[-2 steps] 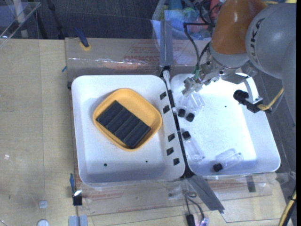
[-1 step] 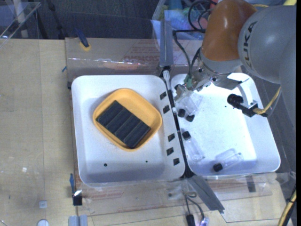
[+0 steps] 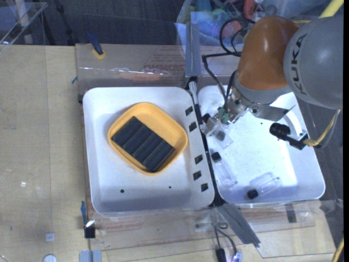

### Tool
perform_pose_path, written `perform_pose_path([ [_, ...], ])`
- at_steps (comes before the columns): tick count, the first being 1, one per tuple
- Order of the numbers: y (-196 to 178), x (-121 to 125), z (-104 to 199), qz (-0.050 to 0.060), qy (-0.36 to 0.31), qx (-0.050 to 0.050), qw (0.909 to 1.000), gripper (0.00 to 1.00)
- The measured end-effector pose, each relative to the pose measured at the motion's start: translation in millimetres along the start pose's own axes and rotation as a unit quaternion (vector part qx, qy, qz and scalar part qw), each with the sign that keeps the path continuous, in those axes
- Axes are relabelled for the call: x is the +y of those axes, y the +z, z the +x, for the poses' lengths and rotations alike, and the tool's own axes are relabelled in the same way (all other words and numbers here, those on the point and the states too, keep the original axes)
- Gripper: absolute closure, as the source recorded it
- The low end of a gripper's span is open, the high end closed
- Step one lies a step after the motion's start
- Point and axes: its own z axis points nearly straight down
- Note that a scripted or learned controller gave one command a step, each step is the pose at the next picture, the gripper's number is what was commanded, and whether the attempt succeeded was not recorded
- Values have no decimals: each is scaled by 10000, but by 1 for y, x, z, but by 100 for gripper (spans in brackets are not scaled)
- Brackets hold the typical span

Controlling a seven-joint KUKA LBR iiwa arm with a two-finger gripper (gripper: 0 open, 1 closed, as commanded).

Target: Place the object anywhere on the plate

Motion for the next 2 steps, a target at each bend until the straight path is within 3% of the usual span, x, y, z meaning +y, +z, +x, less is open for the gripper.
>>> perform_pose_path([
  [1,0,3,91,1,-171,-1,9999,100],
  [2,0,3,91,-1,-163,-2,9999,0],
])
